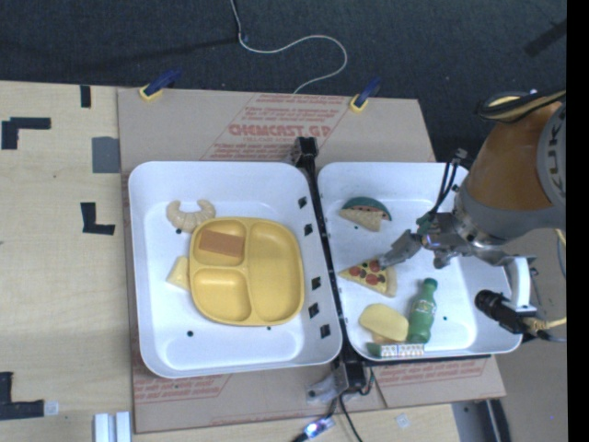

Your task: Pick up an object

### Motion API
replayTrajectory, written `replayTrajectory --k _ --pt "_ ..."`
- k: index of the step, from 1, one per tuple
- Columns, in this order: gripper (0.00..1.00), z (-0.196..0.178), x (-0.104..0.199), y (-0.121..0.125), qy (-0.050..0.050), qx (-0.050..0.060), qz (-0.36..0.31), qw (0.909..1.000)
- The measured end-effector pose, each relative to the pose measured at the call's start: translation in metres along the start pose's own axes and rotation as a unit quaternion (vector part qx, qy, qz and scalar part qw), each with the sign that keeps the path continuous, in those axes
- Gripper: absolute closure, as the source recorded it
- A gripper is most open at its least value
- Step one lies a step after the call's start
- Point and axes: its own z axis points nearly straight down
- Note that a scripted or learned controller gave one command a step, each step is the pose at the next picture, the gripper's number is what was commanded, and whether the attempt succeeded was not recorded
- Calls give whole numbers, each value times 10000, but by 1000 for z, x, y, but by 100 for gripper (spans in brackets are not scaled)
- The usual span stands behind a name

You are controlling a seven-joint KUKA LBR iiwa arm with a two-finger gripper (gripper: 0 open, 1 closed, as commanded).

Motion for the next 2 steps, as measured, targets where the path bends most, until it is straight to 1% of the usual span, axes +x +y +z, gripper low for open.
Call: replayTrajectory --k 1,2 --pt "0 44 1 2 2 21 0 10000" --pt "0 98 2 0 5 30 0 10000"
